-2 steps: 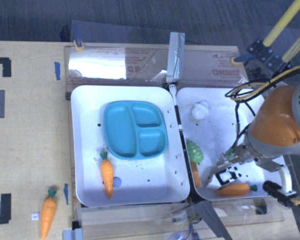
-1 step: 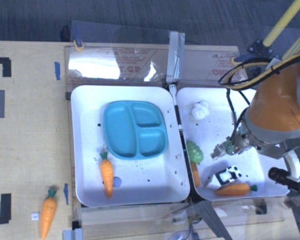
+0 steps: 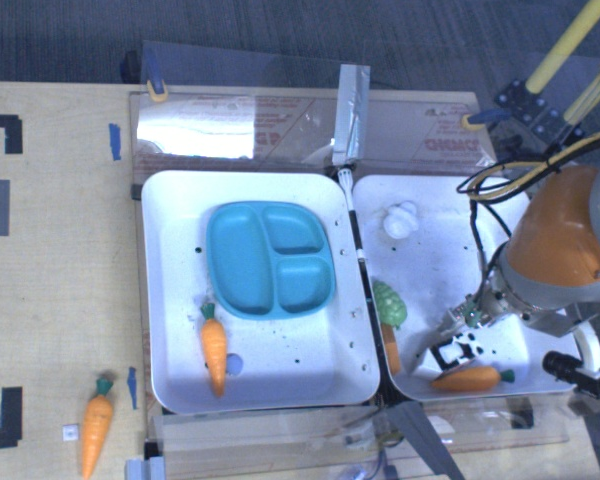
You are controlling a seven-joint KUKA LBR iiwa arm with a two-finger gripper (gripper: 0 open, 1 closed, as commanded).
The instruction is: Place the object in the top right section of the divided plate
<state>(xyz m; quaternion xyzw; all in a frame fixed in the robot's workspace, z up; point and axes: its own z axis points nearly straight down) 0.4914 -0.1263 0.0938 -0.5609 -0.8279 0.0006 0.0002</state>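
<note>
Down at the near side of the right bin [image 3: 430,258], we find the gripper [image 3: 452,351] hard to read. Its tip is a small tangle of black and white against the white floor, and we cannot tell whether it is open or closed, or whether it touches anything. Just below it an orange carrot [image 3: 468,378] lies on its side along the bin's lower wall, green end pointing right. It rests on the floor just beside the gripper, and we take it for the object nearest to hand. The arm [image 3: 555,238] enters from the right, cut off by the frame's edge. Its orange band bulks over the bin's right wall and hides it, and the wrist slants down and to the left toward the carrot. Against the same bin's left wall we make out a green piece [image 3: 388,304] with an orange stub [image 3: 391,350] below it, partly hidden by the rim. A white lump [image 3: 398,220] sits near the far wall. The blue divided plate [image 3: 242,258] lies in the left bin [image 3: 170,268], well apart from the gripper, its top right section [image 3: 292,230] toward the wall between the bins. A second carrot [image 3: 214,348] lies just below the plate, with a pale bluish scrap [image 3: 234,365] beside it that is too small to identify. A third carrot [image 3: 96,426] lies on the bench [image 3: 50,298].
</note>
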